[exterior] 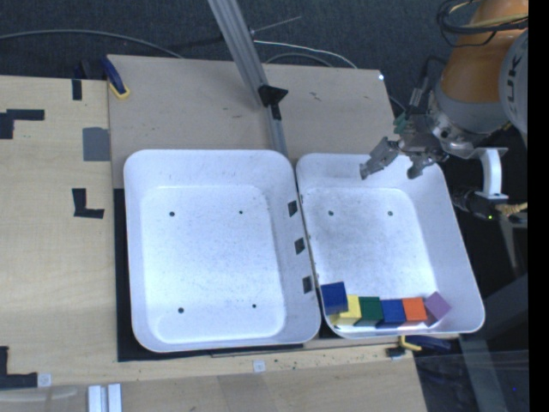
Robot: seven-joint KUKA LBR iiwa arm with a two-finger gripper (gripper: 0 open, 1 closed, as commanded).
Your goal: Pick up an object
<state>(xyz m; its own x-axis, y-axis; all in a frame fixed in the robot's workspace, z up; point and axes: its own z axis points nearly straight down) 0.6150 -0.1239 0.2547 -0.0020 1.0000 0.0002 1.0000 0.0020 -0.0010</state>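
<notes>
Several small coloured blocks lie in a row along the near wall of the right bin: a blue block, a yellow one, a green one, another blue, an orange one and a purple one. My gripper hangs over the far edge of the right bin, well away from the blocks. Its two fingers are spread apart and nothing is between them.
The left bin stands beside the right one, with black clips along the shared wall. A slanted metal pole rises behind the bins. Cables trail across the dark floor at the back.
</notes>
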